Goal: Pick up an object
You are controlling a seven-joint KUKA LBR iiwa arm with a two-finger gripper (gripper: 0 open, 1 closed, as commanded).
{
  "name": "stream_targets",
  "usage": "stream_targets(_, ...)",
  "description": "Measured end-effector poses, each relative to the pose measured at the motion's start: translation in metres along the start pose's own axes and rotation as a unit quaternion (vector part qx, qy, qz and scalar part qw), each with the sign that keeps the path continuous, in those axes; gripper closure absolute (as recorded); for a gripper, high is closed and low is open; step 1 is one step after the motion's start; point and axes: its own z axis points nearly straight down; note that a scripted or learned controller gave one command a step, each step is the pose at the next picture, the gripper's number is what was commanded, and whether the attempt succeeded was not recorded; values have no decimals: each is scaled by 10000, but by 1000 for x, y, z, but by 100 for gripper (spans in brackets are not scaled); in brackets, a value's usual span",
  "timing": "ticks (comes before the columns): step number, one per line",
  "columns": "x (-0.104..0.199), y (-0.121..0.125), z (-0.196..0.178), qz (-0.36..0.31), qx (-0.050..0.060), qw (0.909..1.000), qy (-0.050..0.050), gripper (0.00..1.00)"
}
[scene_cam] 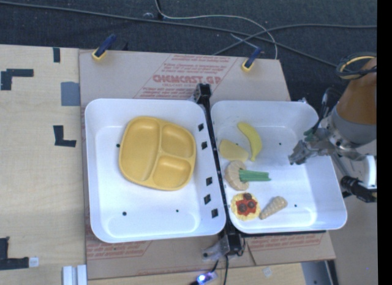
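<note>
A divided plate point(157, 153) lies in the left bin point(98, 173); the right bin point(318, 210) holds a banana point(250, 138), pizza slice point(245, 206) and cone point(273, 206), the gripper point(301, 154) at its right side

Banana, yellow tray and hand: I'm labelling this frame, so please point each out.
banana point(250, 138), camera view, middle of its curve.
yellow tray point(157, 152), camera view, central divider.
hand point(300, 155), camera view, at its fingertips.

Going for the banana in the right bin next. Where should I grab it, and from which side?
Grip the banana across its narrow middle, coming down from above. It lies flat and curved, its lower end close to the yellow wedge, so the outer right side is freer. The end effector sits to its right.
</note>
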Motion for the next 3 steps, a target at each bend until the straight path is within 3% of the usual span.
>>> stream_targets(2,0,-5,-88,-2,-5,10000,-1,100)
stream_targets(3,51,15,-76,-22,19,10000,7,100)
